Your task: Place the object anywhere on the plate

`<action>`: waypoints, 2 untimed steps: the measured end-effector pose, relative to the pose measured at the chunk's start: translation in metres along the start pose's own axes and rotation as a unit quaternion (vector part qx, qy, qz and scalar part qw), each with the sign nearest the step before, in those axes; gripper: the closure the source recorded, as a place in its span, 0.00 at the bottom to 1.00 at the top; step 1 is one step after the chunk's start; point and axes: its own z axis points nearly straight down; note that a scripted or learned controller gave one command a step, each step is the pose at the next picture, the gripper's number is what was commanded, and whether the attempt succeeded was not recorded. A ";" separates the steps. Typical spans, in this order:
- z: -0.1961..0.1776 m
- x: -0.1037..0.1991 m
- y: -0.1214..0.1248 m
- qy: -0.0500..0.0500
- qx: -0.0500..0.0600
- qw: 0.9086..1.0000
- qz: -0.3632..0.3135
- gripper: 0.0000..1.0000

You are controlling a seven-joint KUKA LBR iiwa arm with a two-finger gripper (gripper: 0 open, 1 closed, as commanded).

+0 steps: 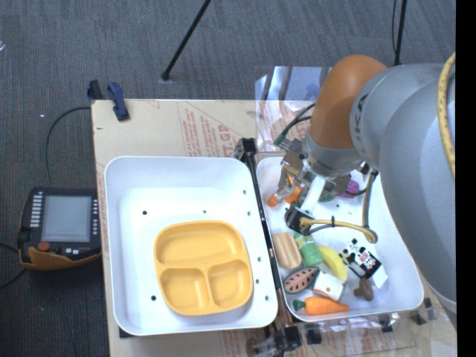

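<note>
A yellow plate [202, 265] with three compartments lies in the left white bin [126, 199], nothing on it. My gripper [299, 199] hangs low over the upper left part of the right white bin [398, 274], well to the right of the plate. A small orange piece [277, 198] shows right at the gripper's left side; whether it is held is hidden by the wrist. Below the gripper lie toy foods: a tan bread roll [286, 250], a green piece [311, 256], a yellow banana [333, 263] and an orange carrot [322, 306].
More items crowd the right bin: a black-and-white block [360, 259], a brown seeded slice [301, 280], a small brown piece [364, 290], a purple thing [351, 188]. A black divider [260, 199] separates the bins. A pendant [63, 225] lies left of the bench.
</note>
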 end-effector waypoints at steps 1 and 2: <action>-0.017 0.017 -0.078 -0.001 0.000 1.000 -0.016 1.00; -0.016 0.016 -0.077 -0.002 0.000 1.000 -0.015 0.00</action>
